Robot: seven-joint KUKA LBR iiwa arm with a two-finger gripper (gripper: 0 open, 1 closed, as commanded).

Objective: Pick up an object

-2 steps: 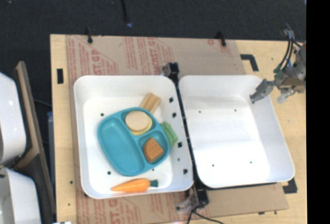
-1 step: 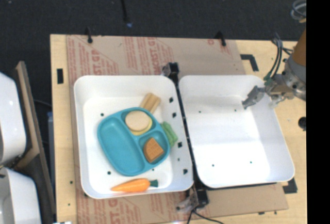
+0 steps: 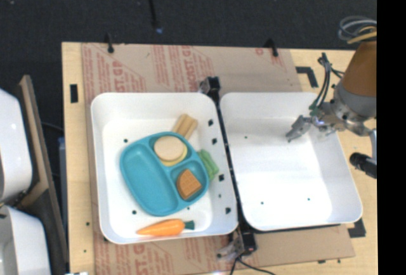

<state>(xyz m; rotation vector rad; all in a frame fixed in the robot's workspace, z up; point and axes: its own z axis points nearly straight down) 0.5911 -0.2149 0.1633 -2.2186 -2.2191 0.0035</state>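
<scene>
The gripper (image 3: 298,131) is seen over the right bin (image 3: 285,204), near its upper right part, with the grey arm and its orange band (image 3: 361,71) coming in from the right edge. Whether the jaws are spread or pressed together cannot be told from here; the tip is small and blurred, and nothing is seen pinched there.

Everything worth picking is gathered in the left bin (image 3: 104,140), well apart from the gripper and across the divider between the two bins. A blue sectioned tray (image 3: 146,182) is lying there at a slant, with a round tan biscuit (image 3: 170,148) and a brown waffle piece (image 3: 189,184) resting in its compartments. A tan wooden block (image 3: 184,125) is set just beyond the tray's upper edge, a green piece (image 3: 210,165) is tucked at the tray's right side, and an orange carrot (image 3: 162,227) is laid along the bin's near wall, its long axis running left to right with the green top pointing right.

So the coming move is judged a leftward crossing: every candidate lies to the left of the jaws, the block and green piece nearest, the carrot farthest and lower. For the carrot, the jaws would be best closed across its short width.
</scene>
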